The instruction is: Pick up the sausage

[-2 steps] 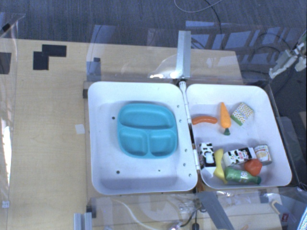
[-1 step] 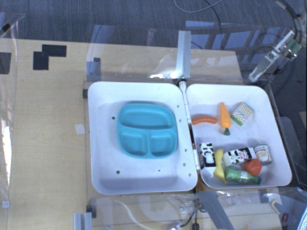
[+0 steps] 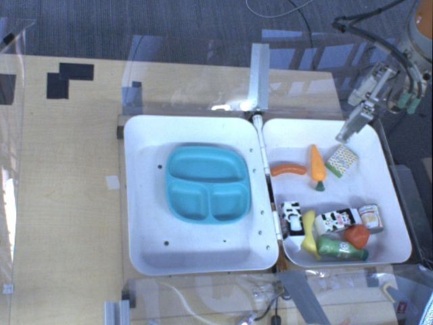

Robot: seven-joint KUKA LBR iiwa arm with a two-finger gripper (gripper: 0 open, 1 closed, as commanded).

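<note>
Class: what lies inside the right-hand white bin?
Inside the right bin: a sausage, carrot, patterned packet, and a crowded pile of cartons, can, banana. Anything beneath that pile is covered.

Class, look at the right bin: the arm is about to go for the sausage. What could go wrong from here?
1. The sausage lies close to the carrot, so the gripper might knock or grab the carrot instead.
2. The sausage's left end sits near the wall between the bins, leaving little room on that side.
3. The gripper hovers near the patterned packet, which lies between it and the sausage and could be bumped.
</note>
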